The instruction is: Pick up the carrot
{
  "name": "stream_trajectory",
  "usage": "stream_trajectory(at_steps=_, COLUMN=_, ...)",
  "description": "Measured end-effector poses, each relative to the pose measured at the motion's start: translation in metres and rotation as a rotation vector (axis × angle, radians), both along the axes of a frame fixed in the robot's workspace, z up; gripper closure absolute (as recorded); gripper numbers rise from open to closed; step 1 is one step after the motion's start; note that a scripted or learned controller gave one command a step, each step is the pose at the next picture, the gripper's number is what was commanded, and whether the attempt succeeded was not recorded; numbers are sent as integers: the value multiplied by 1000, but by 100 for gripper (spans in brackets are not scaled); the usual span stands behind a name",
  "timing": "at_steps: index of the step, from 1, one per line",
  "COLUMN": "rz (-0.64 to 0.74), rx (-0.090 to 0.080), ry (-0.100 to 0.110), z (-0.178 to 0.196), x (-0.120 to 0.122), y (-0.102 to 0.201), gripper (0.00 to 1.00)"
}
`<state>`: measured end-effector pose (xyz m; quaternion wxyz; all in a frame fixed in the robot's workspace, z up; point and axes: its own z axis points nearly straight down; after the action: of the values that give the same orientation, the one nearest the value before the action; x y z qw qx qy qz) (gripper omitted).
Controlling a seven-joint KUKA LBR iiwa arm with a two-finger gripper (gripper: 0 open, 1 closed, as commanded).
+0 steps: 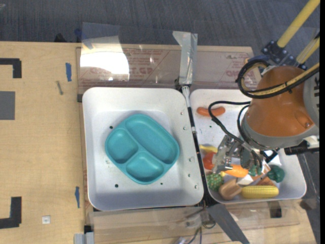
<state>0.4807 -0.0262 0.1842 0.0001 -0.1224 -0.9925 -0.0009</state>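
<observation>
Camera view: the tool [238, 159] is seen low in the right bin [223, 131], above a heap of toy food. The carrot [237, 171] is found just below the tool, touching or nearly touching it, with its long axis lying about left to right. Whether the tool is released or clenched cannot be told, and nothing is clearly seen held. A teal plate [142, 147] is placed in the left bin [101, 116].

pale wooden table [35, 151] marked with black tape corners and blue tape strips; dark grey carpeted floor [152, 6] beyond its far edge.
</observation>
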Motion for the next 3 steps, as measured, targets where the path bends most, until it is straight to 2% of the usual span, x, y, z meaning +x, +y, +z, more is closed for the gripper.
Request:
stream_trajectory(at_steps=1, rz=295, rx=-3, ry=-4, z=1, x=0, y=-36, gripper=100)
stream_trajectory(at_steps=2, rz=294, rx=-4, ry=-12, z=11, x=2, y=-35, gripper=100)
stream_trajectory(at_steps=3, rz=482, rx=-4, ry=-9, z=23, x=69, y=-52, gripper=100)
